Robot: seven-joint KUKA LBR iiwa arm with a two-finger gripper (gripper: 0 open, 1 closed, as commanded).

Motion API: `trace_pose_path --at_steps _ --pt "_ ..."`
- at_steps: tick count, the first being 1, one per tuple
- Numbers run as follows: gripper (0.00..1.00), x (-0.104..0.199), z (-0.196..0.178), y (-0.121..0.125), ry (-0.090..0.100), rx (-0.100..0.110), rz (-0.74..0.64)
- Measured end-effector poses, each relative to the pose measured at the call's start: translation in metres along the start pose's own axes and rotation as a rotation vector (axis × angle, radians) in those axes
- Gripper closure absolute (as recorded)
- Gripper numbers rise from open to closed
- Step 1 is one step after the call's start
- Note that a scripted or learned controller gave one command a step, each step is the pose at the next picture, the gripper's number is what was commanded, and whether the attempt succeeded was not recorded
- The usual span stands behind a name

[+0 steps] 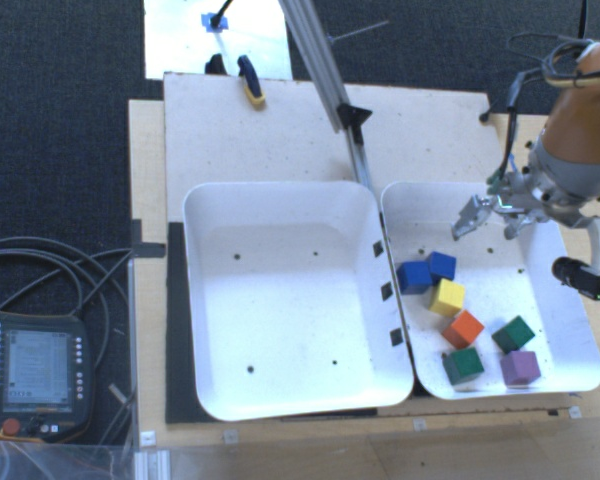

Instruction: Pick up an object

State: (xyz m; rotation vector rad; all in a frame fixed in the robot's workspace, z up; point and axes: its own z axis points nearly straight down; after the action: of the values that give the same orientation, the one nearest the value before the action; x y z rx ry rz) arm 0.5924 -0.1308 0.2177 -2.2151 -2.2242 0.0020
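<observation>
Blocks number seven in the right bin (565, 298): two blue, two green, one yellow (447, 296), orange, purple. Pincer (492, 218) hangs spread above them, pinching nothing.

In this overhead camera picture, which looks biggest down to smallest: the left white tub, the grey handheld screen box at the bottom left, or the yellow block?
1. Left white bin, by far the largest.
2. Handheld screen box.
3. Yellow block, smallest.
The gaps are wide, so camera slant does not change the order.
</observation>
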Motion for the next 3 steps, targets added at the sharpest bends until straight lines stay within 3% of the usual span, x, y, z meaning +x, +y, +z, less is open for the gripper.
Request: trace_pose_path --at_steps 1,2,3 --pt "0.0 0.0 -0.003 0.001 -0.001 -0.004 0.0" --pt "0.0 0.002 0.047 0.011 -0.001 0.0 -0.001" --pt "0.0 -0.007 0.094 0.009 -0.001 -0.009 0.004"
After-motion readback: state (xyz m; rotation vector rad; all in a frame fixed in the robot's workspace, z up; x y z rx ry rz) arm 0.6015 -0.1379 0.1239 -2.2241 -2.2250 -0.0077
